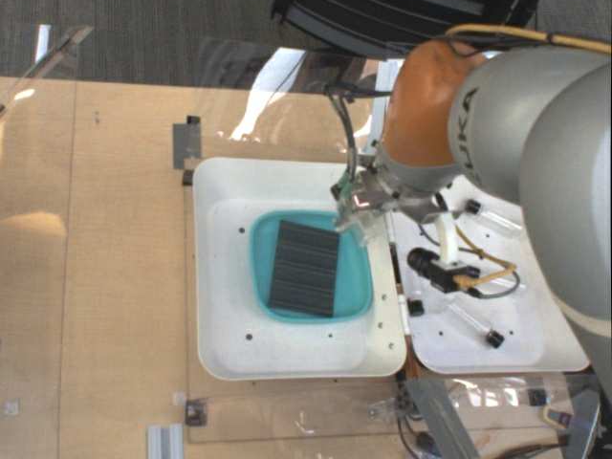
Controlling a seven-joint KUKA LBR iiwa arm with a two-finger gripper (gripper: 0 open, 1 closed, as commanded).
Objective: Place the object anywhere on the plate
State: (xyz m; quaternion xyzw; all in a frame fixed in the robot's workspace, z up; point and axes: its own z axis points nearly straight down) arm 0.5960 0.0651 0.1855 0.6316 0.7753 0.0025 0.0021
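The dark ribbed object (304, 270) lies flat on the teal plate (359, 290), in the middle of the left bin (215, 256); placing looks done; the gripper (356, 220) hovers at the plate's upper right edge, grip impossible to judge.

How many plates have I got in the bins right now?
1: a teal rounded-square plate in the left white bin, with a dark ribbed rectangular object lying on it. The grey arm covers part of the right bin.
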